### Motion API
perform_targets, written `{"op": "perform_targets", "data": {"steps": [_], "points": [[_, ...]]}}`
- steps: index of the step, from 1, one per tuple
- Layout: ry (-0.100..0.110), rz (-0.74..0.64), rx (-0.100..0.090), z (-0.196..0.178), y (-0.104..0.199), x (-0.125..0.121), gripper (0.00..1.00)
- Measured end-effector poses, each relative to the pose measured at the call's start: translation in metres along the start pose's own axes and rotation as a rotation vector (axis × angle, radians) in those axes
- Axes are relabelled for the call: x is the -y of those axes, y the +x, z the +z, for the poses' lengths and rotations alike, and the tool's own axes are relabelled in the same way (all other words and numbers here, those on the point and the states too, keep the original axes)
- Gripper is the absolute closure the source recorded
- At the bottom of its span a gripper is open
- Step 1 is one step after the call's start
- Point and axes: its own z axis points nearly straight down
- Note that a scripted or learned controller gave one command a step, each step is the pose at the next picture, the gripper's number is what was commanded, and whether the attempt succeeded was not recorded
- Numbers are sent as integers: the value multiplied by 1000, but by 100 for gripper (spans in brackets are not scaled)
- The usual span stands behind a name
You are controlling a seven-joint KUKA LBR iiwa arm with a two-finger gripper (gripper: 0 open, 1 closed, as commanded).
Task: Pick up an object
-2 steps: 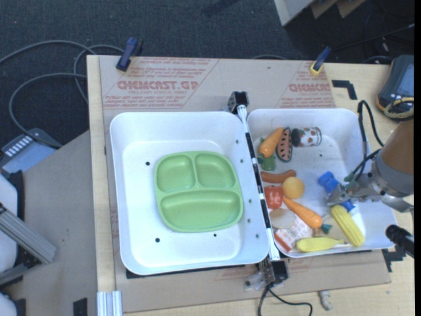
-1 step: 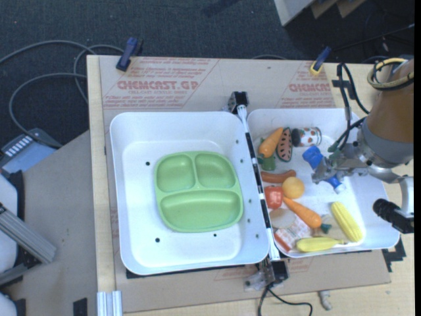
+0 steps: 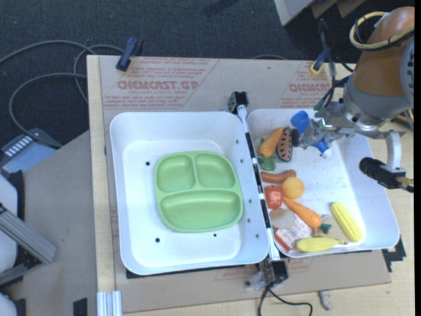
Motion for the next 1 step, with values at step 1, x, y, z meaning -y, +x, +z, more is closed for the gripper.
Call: {"op": "perform_targets", "data": {"steps": [1], "points": [[-1,1,3,0,-36,-1,100]]}}
